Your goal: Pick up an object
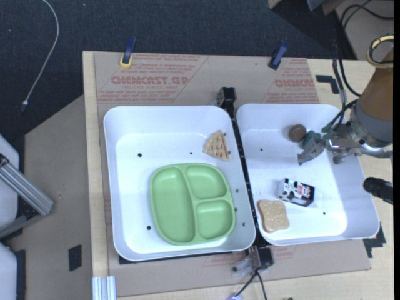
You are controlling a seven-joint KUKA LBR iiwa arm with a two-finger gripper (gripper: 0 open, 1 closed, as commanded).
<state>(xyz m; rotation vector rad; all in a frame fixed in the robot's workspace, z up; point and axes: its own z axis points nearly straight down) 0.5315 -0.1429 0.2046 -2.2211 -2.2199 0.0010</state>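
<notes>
positioned low over the right bin [350, 227], apparently so as to descend on a pick target. gripper [320, 147] seen with fingers apart, nothing between them. small brown ball [297, 132] lay just beside the nearer fingertip, toward the bin's far wall, judged the likeliest target. black-and-white toy [296, 192] and bread slice [273, 215] lay farther off, nearer the front. green divided plate [190, 202] and waffle piece [217, 145] sat in the left bin [119, 167].

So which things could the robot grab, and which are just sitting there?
For the job:
gripper
brown ball
black and white toy
toast slice
waffle piece

Just lying about:
green divided plate
blue clamps
</notes>
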